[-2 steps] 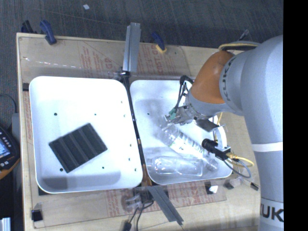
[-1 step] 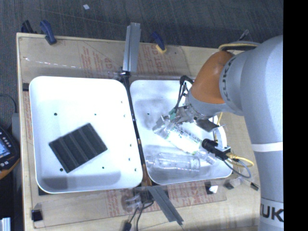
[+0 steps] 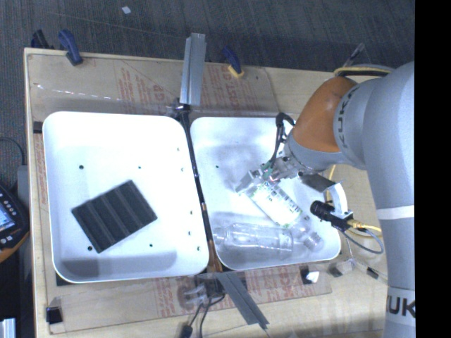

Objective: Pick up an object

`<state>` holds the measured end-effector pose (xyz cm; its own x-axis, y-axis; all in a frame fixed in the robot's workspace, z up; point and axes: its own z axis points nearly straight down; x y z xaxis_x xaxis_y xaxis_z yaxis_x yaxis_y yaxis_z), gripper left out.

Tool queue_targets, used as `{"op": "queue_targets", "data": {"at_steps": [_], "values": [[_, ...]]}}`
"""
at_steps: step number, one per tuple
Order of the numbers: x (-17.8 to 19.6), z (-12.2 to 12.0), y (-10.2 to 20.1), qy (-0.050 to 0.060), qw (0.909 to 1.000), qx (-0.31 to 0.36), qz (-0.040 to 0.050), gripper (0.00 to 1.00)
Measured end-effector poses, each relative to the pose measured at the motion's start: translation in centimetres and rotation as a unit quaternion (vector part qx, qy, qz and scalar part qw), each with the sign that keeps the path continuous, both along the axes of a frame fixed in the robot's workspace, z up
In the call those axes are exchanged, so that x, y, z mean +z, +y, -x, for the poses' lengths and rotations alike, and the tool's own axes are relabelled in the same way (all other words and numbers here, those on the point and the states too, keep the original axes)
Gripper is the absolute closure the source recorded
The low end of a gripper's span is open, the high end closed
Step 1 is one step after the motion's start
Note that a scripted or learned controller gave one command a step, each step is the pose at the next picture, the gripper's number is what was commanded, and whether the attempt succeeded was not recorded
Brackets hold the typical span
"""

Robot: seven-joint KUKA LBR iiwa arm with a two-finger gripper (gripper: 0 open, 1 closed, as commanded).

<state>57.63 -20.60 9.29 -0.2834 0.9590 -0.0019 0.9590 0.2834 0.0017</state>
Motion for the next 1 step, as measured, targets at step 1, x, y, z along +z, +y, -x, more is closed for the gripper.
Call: {"op": "queue_targets", "data": {"at_steps": [1], "values": [[2.35,-3.47,3.36,0.001,0.9987,0.051,-0.0007,0.00]]}}
